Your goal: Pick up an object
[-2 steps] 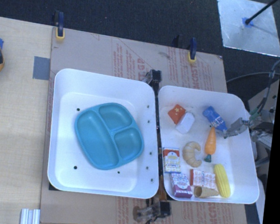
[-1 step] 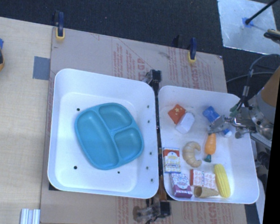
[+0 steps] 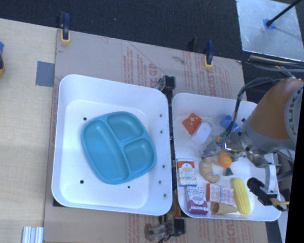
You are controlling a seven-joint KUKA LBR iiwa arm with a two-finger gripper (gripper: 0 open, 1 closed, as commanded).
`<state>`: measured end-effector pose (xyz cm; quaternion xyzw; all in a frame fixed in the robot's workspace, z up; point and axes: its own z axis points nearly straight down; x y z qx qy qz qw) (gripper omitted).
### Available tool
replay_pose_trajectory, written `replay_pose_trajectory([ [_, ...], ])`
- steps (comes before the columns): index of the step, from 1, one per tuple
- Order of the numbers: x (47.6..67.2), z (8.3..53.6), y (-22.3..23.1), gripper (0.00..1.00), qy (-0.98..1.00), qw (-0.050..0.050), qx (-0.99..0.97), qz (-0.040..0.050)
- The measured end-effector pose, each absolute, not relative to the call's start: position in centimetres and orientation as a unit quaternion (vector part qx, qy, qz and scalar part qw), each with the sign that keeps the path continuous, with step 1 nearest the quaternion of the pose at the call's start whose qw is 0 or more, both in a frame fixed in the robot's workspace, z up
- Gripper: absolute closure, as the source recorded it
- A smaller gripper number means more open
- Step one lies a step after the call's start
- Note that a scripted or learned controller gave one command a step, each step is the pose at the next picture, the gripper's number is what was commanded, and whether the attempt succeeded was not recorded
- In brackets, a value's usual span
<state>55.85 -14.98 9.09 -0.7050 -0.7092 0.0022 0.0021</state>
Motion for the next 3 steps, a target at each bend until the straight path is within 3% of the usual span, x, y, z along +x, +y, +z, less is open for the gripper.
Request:
replay_pose_trajectory([
  [1, 55.9, 10.2, -15.1, 1.0, -0.71, 0.002, -0.704, 0.0024],
  [2, 58.0, 16.3, -9.7, 1.0, -0.709, 0.001, -0.705, 0.0007],
  [3, 53.5, 20.5, -3.3, 1.0, -0.71, 0.002, -0.705, 0.002],
])
